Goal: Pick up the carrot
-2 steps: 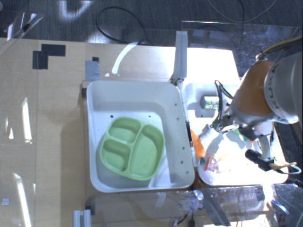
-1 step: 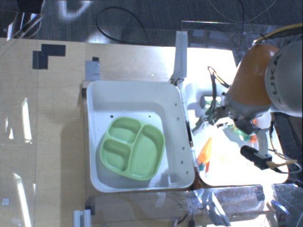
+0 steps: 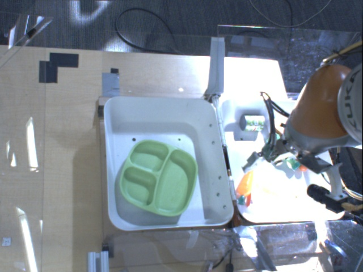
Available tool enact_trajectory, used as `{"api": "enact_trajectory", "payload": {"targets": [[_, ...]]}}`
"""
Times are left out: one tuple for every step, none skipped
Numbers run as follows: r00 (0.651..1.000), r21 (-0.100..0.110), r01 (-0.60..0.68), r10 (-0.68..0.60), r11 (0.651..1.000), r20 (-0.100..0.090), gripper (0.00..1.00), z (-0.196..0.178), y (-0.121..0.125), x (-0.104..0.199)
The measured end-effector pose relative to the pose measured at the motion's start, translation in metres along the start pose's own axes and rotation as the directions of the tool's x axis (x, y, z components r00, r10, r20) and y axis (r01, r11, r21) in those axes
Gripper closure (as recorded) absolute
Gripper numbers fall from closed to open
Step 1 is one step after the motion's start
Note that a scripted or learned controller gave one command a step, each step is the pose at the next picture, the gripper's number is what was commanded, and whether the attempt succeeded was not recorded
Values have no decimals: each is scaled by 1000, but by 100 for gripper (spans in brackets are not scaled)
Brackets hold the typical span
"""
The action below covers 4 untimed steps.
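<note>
The orange carrot (image 3: 245, 183) lies in the right bin (image 3: 272, 208), against its left wall near the front corner, with a small red and green bit at its lower end. My gripper (image 3: 262, 156) hangs over the middle of that bin, just above and to the right of the carrot. Nothing shows in its grasp. The arm's orange band (image 3: 320, 103) sits behind it on the right.
A small green-labelled can (image 3: 253, 122) lies at the back of the right bin. A small teal and red item (image 3: 292, 164) sits under the wrist. The left bin (image 3: 164, 115) holds a green divided plate (image 3: 157, 177). Strong glare washes out the right bin's floor.
</note>
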<state>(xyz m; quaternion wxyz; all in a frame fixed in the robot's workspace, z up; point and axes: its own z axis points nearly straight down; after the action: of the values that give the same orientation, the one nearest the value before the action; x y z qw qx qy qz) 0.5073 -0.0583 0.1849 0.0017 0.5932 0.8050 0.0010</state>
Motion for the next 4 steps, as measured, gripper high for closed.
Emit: {"api": "enact_trajectory", "payload": {"targets": [[989,-2,-145,145,989,0,0,-1,15,-16],[1000,1,4,-4,1000,-1,0,0,8,-3],[989,1,-146,146,989,0,0,87,4,-41],[939,0,-344,344,939,-1,0,0,-8,19]]}}
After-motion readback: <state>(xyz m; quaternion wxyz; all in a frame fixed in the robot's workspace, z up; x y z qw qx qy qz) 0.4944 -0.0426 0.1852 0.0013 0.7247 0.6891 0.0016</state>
